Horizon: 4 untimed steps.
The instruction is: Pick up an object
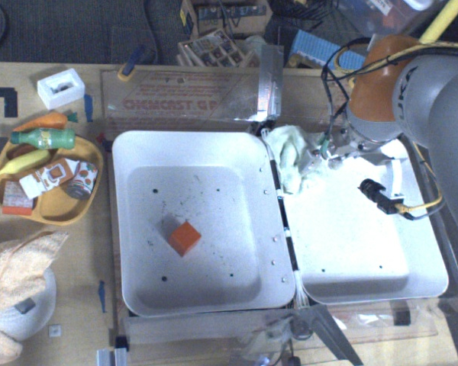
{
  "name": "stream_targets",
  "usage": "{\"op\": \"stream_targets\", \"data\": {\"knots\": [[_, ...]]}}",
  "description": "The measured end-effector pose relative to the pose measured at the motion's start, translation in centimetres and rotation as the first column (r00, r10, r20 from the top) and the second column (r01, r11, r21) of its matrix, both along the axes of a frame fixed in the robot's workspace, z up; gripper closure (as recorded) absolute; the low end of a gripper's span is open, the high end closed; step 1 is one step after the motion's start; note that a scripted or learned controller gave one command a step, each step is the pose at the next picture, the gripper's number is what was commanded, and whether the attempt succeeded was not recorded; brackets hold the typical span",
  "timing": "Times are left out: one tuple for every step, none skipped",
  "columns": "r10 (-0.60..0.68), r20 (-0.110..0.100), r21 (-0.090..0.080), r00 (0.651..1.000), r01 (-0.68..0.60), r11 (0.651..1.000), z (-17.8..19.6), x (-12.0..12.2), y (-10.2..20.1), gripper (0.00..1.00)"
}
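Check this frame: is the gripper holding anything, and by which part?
Cannot be told. The gripper sits against a pale crumpled cloth in the right bin; no grasp is visible.

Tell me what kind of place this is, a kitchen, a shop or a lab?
Most likely a robotics lab set up for grasping trials. A grey arm reaches over two white bins, an orange block lies in the left one, and loose cables run behind the bench.
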State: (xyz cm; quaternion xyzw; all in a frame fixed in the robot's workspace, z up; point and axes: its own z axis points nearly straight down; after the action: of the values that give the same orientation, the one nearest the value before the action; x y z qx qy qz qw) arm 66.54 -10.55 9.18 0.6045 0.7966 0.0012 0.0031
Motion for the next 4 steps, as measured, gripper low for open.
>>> {"op": "stream_targets", "data": {"knots": [[0.000,0.000,0.000,1.000,0.000,1.000,0.00,0.00,0.00,0.00],[0.000,0.000,0.000,1.000,0.000,1.000,0.00,0.00,0.00,0.00],[0.000,0.000,0.000,1.000,0.000,1.000,0.00,0.00,0.00,0.00],[0.000,0.000,0.000,1.000,0.000,1.000,0.00,0.00,0.00,0.00]]}}
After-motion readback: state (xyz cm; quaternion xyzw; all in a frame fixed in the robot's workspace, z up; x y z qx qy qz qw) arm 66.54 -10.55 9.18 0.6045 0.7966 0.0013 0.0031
